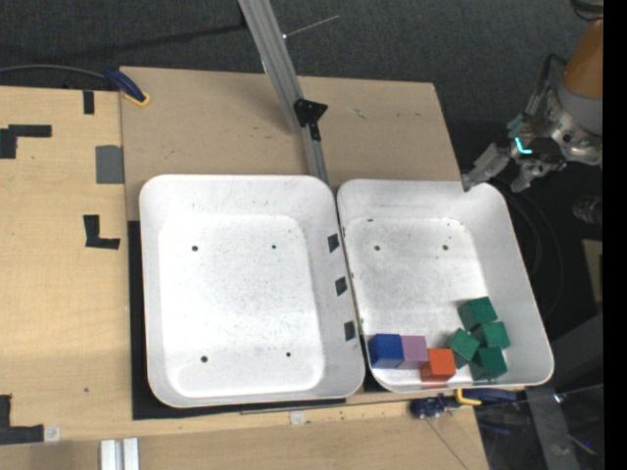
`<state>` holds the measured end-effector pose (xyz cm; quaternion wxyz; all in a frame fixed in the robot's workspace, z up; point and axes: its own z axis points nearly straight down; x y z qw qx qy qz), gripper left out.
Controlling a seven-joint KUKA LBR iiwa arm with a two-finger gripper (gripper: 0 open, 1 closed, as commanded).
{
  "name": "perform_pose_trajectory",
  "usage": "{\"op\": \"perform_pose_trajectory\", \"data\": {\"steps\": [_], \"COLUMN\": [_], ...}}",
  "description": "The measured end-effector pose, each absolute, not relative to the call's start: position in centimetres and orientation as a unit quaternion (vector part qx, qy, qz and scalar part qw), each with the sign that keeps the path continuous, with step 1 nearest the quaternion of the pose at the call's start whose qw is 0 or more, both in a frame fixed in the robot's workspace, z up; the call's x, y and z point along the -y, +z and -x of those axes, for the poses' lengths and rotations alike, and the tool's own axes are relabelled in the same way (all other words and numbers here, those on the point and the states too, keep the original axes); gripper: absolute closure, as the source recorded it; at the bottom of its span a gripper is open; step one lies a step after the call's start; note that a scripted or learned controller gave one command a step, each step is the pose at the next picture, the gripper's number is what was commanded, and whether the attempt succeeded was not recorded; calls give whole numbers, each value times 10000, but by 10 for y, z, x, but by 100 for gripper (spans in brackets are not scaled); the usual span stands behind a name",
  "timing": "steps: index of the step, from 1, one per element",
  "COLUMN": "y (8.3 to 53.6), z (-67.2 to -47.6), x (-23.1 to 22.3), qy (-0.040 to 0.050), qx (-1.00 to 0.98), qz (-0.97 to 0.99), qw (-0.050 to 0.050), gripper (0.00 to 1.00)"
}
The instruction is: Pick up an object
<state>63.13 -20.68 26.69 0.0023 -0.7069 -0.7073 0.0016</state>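
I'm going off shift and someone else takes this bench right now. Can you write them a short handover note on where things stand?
Pincer: up at the far right, over the outer top corner of the right bin, nothing between its fingers; too small to tell open from shut.
Objects: all in the right bin's near corner. Blue cube, purple cube and orange cube in a row along the near wall, with a cluster of green blocks just right of them.
Left bin: no objects in it.
Done: nothing picked yet.
Left: bring the arm down to the cluster and pick up one object.
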Motion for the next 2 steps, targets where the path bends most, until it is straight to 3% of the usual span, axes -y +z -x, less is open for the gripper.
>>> {"op": "perform_pose_trajectory", "data": {"steps": [1,2], "y": [270,206], "z": [-632,-633], "x": [207,202], "qy": [10,24], "qx": [7078,7079], "qz": [7064,7063], "qw": [1,30], "gripper": [0,0]}}
